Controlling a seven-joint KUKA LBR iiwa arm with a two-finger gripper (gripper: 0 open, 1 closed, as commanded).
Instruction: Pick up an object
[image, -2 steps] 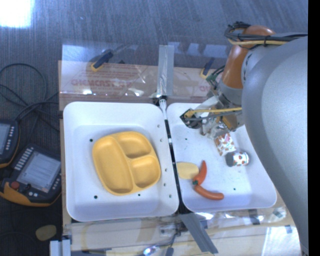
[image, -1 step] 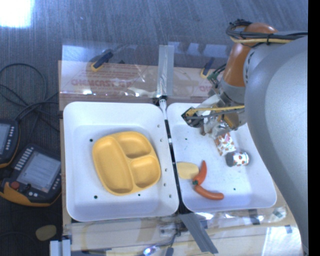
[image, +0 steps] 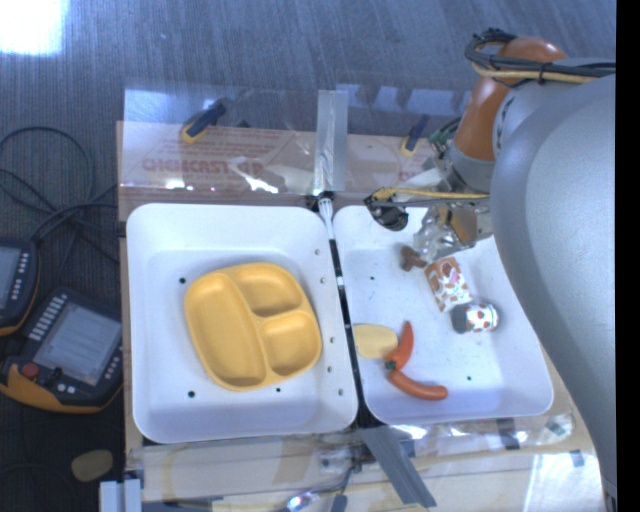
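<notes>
Camera view: I'm looking down on both bins; arm (image: 560, 200) comes in from the right, over the right bin's (image: 520, 400) far edge.
Gripper (image: 447, 222): sits low at the far edge of right bin, near its middle. Fingers are blurred against the wrist, so I can't tell how wide they are or whether anything's betw. them.
Nearest picks: small brown bit (image: 412, 259) just below the gripper; patterned packet (image: 449, 284) beside it, lying flat; round grey-red toy (image: 474, 318) a bit nearer, towards the right edge.
Other picks: orange chilli (image: 404, 345) and orange sausage (image: 419, 388) near the near edge, ends close, maybe touching; pale yellow disc (image: 372, 341) against the left wall.
Left bin (image: 140, 300): holds a yellow tray (image: 252, 325), mid-bin, three compartments.
Step, my guess: descent or close on the brown bit or packet.
How I'd do it: pick 1 target, centre over it, go straight down, close slowly. Packet looks the easiest; grip across its narrow side. Round toy prob. rolls, so I'd skip it.
Risk: the far wall is close, fingers could clip it; brown bit and packet are near each other, so may nudge both.
</notes>
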